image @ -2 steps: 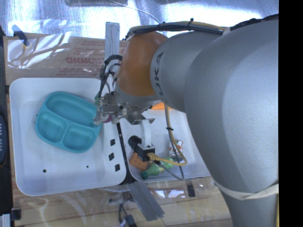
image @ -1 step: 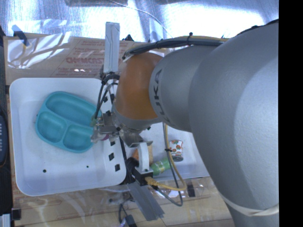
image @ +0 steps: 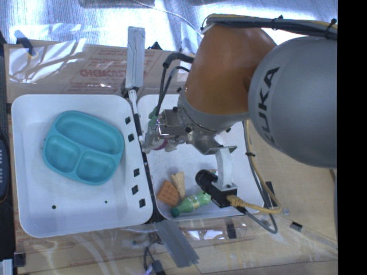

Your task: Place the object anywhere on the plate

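**Inspector:** Where does the arm stand?

**Onlooker:** The gripper [image: 153,135] hangs low over the right bin [image: 241,153], close to its left wall. There is a pinkish bit by it, but I cannot tell whether the jaws are apart, together, or clamped on anything; the wrist hides too much.

**Inspector:** Contents of the bins?

**Onlooker:** The left bin [image: 28,171] holds the blue plate [image: 83,146], three compartments, nothing on it. In the right bin, near its front edge, lie a green bottle [image: 191,204], a waffle piece [image: 167,193] and a cone [image: 179,182], clustered, the cone and waffle touching or nearly so.

**Inspector:** So the object is not delivered.

**Onlooker:** In my judgement, no. Every candidate I can see lies in the right bin.

**Inspector:** Risks?

**Onlooker:** The items crowd together, so a grasp may catch two or nudge one aside. The divider between the bins [image: 137,153] sits right beside the gripper; a low crossing could clip it. The black cable [image: 215,191] near the bottle could also snag.
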Controlling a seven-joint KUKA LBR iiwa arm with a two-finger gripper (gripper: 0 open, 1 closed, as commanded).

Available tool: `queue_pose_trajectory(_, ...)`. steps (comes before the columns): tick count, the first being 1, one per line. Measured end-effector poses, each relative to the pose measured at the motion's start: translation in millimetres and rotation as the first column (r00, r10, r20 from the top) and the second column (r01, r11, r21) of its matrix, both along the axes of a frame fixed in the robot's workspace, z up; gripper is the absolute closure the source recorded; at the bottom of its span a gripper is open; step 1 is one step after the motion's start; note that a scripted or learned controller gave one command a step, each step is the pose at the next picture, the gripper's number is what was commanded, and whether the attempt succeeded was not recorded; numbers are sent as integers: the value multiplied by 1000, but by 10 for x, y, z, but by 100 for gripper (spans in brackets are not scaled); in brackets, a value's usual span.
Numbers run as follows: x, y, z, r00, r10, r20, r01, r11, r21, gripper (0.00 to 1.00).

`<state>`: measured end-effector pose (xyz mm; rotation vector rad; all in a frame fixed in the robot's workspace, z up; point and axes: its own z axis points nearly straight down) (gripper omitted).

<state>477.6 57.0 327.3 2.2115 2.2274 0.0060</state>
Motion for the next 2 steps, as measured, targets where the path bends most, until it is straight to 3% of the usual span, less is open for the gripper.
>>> queue_pose_trajectory(1,328,585,-1298,1000,2,-20,-3,1000,-5,100)
queue_pose_trajectory(2,349,581,-1259,1000,1,-11,-1,1000,-3,0)
